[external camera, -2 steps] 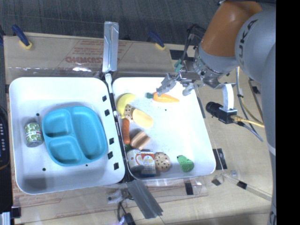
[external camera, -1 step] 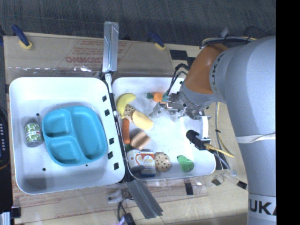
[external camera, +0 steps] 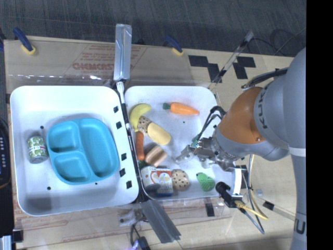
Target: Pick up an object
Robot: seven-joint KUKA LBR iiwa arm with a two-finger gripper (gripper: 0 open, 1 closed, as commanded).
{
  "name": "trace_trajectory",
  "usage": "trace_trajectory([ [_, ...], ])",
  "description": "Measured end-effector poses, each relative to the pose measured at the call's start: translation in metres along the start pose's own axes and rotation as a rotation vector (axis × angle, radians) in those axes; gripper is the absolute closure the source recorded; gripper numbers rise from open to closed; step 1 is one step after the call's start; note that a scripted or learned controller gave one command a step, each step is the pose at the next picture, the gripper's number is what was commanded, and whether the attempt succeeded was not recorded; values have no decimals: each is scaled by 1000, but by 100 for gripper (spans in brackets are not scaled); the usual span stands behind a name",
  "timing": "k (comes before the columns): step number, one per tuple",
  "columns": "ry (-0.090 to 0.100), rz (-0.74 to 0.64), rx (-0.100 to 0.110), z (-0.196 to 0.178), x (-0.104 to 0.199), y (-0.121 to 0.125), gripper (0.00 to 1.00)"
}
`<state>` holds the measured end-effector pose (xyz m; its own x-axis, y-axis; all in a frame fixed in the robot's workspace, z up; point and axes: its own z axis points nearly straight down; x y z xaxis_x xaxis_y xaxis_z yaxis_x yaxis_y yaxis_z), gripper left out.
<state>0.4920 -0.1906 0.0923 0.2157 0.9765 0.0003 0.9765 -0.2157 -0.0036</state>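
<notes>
- two white bins side by side on the worktop (external camera: pixel 62 51); right bin (external camera: pixel 200 95) crowded along its 9 o'clock wall, left bin (external camera: pixel 21 139) carrying a blue divided tray (external camera: pixel 80 150) and a small can (external camera: pixel 37 148) at 9 o'clock of it.
- claw (external camera: pixel 191 151) low over the middle of the right bin, at 3 o'clock of the pile; cannot tell whether apart or together, nothing seen clamped in it.
- nearest candidates: brown bread-roll toy (external camera: pixel 155 154) just at 9 o'clock of the claw, green toy (external camera: pixel 206 182) at 5 o'clock, cookie (external camera: pixel 180 178) at 6 o'clock.
- bread roll: likely light hollow plastic, stiff, smooth and rounded, prone to squirting out; best taken across the short width, mid-length.
- green toy: lying apart from the rest, probably light and a little bumpy, easiest to reach without nudging neighbours.
- further off: carrot (external camera: pixel 181 108) at 12 o'clock lying alone, tapered, best pinched at the thick end; banana (external camera: pixel 138 113) and pale yellow potato-like piece (external camera: pixel 158 134) touching others, harder to isolate.
- printed carton (external camera: pixel 157 179) at 7 o'clock: flat-faced, probably crushable, wedged in the corner.
</notes>
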Motion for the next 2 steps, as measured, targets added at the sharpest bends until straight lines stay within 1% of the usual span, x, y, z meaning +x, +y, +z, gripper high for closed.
trace_trajectory([
  [1, 1, 46, -3, 0, 16, 119, 0],
  [2, 2, 45, 1, 0, 13, -13, 0],
])
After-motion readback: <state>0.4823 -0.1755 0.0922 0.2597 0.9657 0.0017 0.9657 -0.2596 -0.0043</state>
